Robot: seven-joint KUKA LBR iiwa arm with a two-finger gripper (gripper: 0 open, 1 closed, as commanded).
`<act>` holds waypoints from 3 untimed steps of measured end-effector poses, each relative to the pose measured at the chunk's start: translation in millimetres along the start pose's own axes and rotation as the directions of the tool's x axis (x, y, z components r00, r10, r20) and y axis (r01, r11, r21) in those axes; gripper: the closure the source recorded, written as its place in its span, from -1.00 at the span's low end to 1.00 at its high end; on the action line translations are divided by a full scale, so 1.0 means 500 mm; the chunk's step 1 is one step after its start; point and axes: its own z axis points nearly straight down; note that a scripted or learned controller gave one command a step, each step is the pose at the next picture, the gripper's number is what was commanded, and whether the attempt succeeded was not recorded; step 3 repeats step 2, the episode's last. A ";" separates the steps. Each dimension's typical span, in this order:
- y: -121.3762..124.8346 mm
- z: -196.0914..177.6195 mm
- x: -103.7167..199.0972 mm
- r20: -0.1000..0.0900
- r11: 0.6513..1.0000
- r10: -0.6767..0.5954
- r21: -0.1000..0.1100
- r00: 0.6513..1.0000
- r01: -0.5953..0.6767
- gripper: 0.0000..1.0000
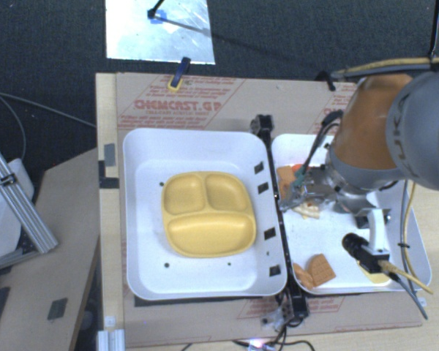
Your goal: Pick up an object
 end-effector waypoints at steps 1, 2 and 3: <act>-0.042 -0.012 0.059 -0.001 1.000 -0.001 0.003 1.000 0.001 1.00; -0.055 -0.213 0.176 -0.005 1.000 -0.006 -0.008 1.000 0.006 1.00; -0.055 -0.213 0.176 -0.005 1.000 -0.006 -0.008 1.000 0.006 1.00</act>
